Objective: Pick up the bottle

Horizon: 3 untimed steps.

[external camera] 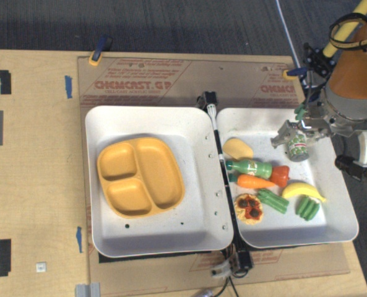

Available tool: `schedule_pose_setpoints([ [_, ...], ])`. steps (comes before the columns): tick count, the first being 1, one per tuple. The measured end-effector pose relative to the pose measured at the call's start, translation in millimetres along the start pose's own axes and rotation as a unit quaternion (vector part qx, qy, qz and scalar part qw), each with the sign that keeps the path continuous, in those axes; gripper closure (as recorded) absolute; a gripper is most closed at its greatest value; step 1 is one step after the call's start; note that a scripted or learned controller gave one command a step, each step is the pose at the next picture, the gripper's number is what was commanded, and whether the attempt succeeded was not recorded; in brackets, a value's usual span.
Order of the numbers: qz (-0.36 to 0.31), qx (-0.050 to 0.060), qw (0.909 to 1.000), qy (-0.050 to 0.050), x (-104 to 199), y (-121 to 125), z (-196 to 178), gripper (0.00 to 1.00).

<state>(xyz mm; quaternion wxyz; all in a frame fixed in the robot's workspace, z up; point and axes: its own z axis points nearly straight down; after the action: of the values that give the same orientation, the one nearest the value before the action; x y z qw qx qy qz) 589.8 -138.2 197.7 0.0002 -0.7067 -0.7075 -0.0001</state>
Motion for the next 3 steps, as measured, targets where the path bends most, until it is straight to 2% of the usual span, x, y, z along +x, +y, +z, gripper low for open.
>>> schedule_pose_setpoints([
  [1, -0.041, -0.002, 0.9992, 0.0, 43, 4, 112, 0.0],
  [2, -0.041, -0.004, 0.9992, -0.001, 43, 5, 100, 1.0],
  [3, -0.133, 0.0, 0.9912, 0.0, 67, -58, 13, 1.0],
])
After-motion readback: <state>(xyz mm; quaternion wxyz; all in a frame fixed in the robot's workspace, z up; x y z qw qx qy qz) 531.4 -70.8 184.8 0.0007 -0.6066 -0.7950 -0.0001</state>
